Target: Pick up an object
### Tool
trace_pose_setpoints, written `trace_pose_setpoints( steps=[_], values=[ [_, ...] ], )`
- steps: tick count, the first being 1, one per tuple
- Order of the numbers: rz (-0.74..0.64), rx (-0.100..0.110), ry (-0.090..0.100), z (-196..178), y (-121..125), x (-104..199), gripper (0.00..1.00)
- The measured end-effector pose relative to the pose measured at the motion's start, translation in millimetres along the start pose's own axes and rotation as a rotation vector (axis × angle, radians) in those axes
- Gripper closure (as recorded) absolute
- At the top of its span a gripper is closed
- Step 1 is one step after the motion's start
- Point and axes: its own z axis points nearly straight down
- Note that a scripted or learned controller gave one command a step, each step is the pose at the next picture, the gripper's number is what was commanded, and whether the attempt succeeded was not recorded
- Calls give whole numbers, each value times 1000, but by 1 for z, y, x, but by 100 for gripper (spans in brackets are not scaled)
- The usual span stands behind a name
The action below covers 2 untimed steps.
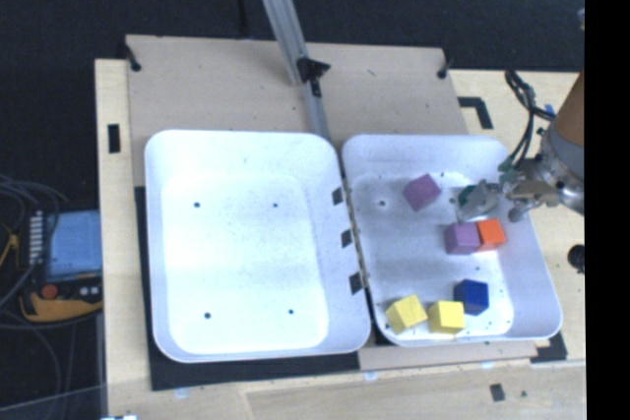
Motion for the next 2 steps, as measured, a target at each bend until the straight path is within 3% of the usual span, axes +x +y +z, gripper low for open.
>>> trace_pose_setpoints(
  steps=[1,2],
  values=[
    [1,-1,0,0,0,0,0],
    [3,4,0,43,-5,-1,0]
  ],
)
